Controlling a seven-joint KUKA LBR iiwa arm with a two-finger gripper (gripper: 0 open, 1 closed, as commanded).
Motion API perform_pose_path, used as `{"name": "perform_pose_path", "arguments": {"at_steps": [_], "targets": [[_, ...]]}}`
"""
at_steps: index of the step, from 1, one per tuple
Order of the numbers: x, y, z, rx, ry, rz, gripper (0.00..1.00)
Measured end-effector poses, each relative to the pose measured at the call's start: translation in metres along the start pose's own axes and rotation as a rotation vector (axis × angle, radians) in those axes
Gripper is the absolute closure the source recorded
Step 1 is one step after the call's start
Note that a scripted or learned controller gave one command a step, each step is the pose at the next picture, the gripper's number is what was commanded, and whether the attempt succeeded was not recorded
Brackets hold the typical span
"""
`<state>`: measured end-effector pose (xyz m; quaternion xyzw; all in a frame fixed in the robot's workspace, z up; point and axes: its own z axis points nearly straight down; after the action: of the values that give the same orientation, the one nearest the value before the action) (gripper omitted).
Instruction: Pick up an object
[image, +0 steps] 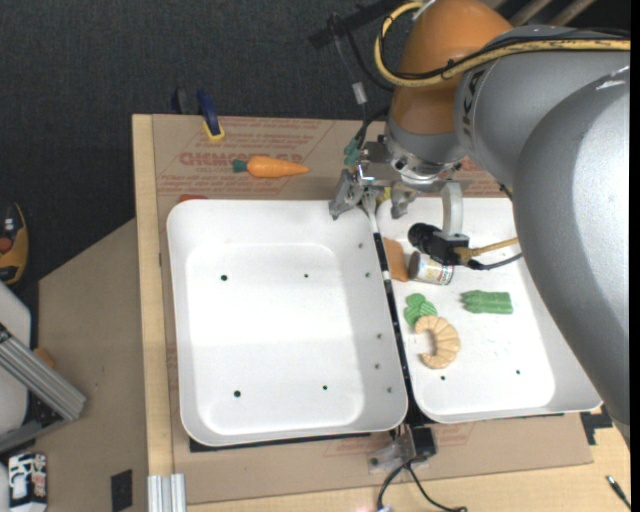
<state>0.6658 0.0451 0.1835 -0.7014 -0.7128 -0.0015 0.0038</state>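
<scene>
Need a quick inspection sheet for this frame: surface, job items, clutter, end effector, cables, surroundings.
Surface: cardboard-covered bench bearing the left bin and the right bin side by side.
Job's things: in the right bin, a croissant-shaped toy, a green leafy piece, a green block, a small jar and a brush.
Clutter: toy carrot and blue-yellow clip on the cardboard behind the bins.
End effector: over the bins' far edge near the divide; finger state unclear.
Cables: yellow cable looping at the wrist; black lead at the bench front.
Surroundings: dark floor, metal rail at left.
</scene>
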Motion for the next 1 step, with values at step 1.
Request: {"name": "perform_pose_path", "arguments": {"at_steps": [1], "targets": [[0.1272, 0.0023, -0.0750, -0.013, 0.001, 0.001, 0.00]]}}
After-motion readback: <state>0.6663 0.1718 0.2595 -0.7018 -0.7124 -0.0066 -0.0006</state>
